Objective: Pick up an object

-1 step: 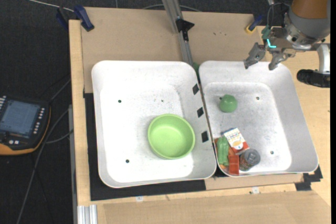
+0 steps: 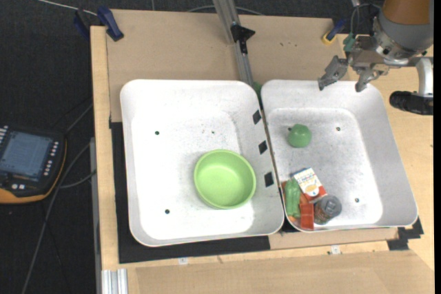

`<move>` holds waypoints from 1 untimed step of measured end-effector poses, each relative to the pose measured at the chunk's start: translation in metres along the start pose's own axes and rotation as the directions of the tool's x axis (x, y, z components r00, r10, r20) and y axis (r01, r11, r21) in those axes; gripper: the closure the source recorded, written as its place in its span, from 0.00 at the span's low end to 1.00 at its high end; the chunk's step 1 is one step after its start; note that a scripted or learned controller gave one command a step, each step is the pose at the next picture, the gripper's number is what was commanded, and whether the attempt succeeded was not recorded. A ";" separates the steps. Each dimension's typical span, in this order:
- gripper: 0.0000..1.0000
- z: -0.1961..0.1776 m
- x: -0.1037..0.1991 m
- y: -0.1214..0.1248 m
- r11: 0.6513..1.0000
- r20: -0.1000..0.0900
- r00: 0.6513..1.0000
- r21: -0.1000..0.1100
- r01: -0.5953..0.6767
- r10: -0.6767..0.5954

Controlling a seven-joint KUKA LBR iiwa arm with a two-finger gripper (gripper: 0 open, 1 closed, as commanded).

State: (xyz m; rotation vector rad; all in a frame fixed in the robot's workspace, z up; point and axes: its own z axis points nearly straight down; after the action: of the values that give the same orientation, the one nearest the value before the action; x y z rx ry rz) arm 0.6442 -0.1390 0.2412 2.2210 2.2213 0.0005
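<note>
The gripper (image 2: pixel 343 82) hangs over the right bin's (image 2: pixel 381 148) back edge, fingers wide and holding nothing. Next, it must drop onto the green ball (image 2: pixel 299 136).

**Objects in the two bins**

A light green bowl (image 2: pixel 224 179) stands upright in the left bin, near its front right. In the right bin lie a small green round piece (image 2: pixel 300 136), a white-orange packet (image 2: pixel 306 182), a red-green item (image 2: pixel 298 205) and a grey round object (image 2: pixel 329 207).
</note>
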 end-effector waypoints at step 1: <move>0.00 0.062 0.003 -0.004 1.000 -0.001 1.000 0.005 0.000 0.000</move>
State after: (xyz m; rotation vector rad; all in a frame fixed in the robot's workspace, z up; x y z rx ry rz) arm 0.6400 -0.1363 0.1792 2.2236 2.2244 -0.0043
